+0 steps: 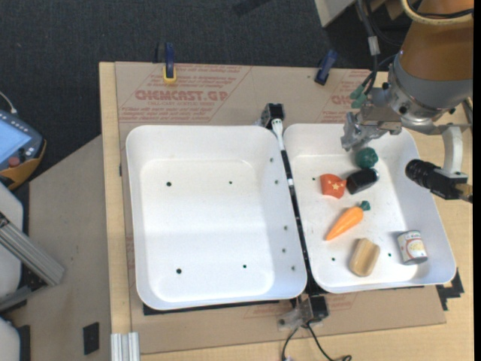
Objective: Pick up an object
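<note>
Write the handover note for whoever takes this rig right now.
Gripper: over the far end of the right bin, just above the green ball; nothing seen between its fingers.
Right bin holds all the things: green ball, black piece, red block, carrot, tan block, small can.
Done: no pick yet.
Left: grasp one thing and lift it; the green ball is nearest.

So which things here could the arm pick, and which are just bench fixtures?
Pickable, in the right white bin:
dark green round object
black cylinder
red block
orange toy carrot
tan wooden block
small can

Fixtures:
left white bin
blue clamps
</note>
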Robot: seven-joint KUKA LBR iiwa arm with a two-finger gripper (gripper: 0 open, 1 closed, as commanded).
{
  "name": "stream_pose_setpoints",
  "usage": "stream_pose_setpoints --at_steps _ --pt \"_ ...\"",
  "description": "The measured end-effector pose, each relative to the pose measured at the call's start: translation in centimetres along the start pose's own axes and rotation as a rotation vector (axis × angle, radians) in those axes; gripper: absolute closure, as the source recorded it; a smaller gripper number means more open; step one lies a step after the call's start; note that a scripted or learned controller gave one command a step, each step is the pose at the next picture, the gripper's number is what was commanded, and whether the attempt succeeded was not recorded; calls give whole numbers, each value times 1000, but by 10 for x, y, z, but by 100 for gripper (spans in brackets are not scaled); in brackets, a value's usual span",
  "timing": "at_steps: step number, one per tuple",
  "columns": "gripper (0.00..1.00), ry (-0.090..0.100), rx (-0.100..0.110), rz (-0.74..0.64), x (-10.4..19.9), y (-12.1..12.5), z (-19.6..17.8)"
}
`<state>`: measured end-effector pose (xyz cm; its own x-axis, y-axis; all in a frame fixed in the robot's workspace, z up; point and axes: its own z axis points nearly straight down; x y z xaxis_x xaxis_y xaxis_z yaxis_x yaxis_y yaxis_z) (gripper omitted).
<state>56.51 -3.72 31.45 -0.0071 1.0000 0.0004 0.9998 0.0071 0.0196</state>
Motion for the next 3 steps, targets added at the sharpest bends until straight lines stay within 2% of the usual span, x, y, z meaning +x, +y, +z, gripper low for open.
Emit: stream_pose_setpoints --at_steps 1,2,3 --pt "100 1 14 0 64 -33 -51" --pt "100 2 15 1 105 -57 -81" --pt "100 -1 27 9 89 -86 -34"
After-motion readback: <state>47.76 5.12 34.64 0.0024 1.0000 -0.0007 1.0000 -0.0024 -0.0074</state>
